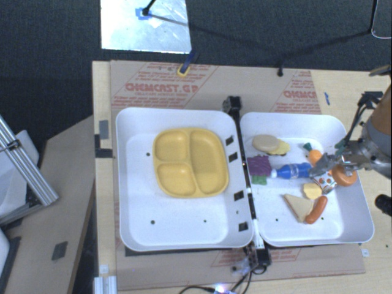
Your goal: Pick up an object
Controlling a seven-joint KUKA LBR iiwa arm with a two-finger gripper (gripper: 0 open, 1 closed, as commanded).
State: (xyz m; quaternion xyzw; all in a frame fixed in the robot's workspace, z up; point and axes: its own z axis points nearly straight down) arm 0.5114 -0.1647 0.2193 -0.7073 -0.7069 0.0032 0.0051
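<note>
The right bin holds several toy foods. A tan bun and a yellow disc lie at the back. Purple grapes sit by the left wall, with a blue bottle lying beside them. A carrot rests just behind the gripper. A cheese wedge, a red sausage and a small yellow piece lie toward the front. My gripper reaches in from the right and is low over the bottle's right end, above the yellow piece. An orange round piece sits right beside it.
The left bin holds a yellow divided plate. A black hinge strip runs between the two bins. Both bins rest on a cardboard sheet, and a shiny metal plate lies beyond it.
</note>
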